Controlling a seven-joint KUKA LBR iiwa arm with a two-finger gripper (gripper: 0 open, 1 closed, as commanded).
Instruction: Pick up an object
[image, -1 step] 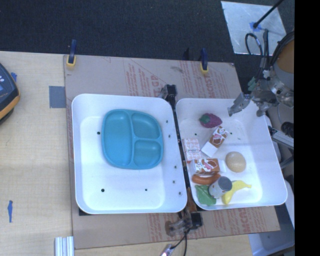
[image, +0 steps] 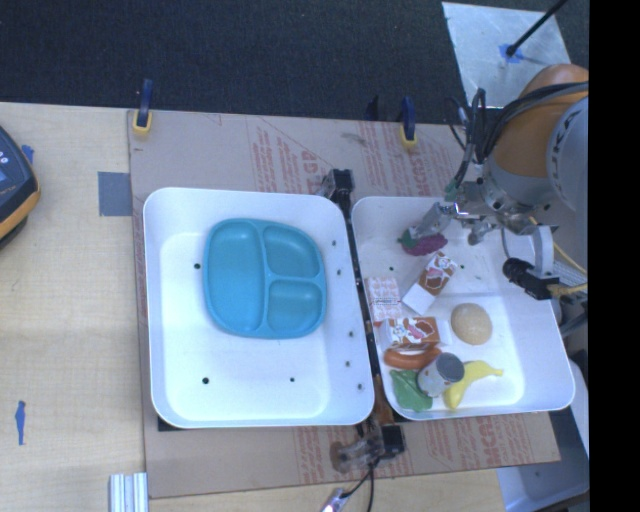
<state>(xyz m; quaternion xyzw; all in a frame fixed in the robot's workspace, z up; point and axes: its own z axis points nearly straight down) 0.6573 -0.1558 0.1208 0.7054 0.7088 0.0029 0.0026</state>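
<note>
Arm (image: 545, 130): grey with an orange band, entering from the right, bent low over the far corner of the right bin (image: 530, 385). Tool (image: 440, 222): at the arm's end, pointing left and down, tip just above or touching a purple-and-green item (image: 424, 241); whether its fingers are spread or pressed together cannot be told, and no object is seen between them.

Right bin contents: purple-and-green item at the far side beside the tool; small red-and-white packet (image: 438, 272) nearer the middle; white packet with red print (image: 383, 297) along the left wall, writing too small to read; orange-and-white packet (image: 412, 330); sausage-shaped toy (image: 410, 354); round beige bun-like item (image: 471, 323); grey disc (image: 441, 373); yellow banana (image: 475, 378); green piece (image: 408, 389) at the near left corner.

Left bin (image: 175, 300): one blue divided plate (image: 265, 278), three compartments, lying flat.

Desk (image: 60, 330): light wood, covered under the bins with brown cardboard (image: 240, 150) bearing faint red print, not legible; blue clamps (image: 144, 104) at the far edge; a dark device with a yellow rim (image: 14, 182) at the far left
</note>
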